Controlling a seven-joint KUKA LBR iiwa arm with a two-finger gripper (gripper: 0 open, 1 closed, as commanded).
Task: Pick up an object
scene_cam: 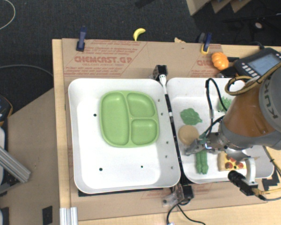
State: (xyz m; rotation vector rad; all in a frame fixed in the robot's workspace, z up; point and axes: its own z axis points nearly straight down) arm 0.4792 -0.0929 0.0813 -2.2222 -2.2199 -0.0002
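Grey arm reached into the right bin (178, 90), pincer (196, 147) low among a tan round object (187, 134), green leafy piece (191, 116) and long green vegetable (202, 162), its opening impossible to tell, green divided plate (129, 119) in left bin (84, 125)

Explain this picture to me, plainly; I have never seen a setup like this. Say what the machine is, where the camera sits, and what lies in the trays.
The camera sits above a bench and looks down at a slant. The grey and orange machine on the right is a robot arm. Its gripper, a two-finger claw, is low over the right bin. That bin holds a green leafy piece, a tan round thing, a long green thing and a small patterned piece. The left bin holds a green divided plate. Whether the claw grips anything cannot be told. An orange thing and a yellow one lie on the bench.
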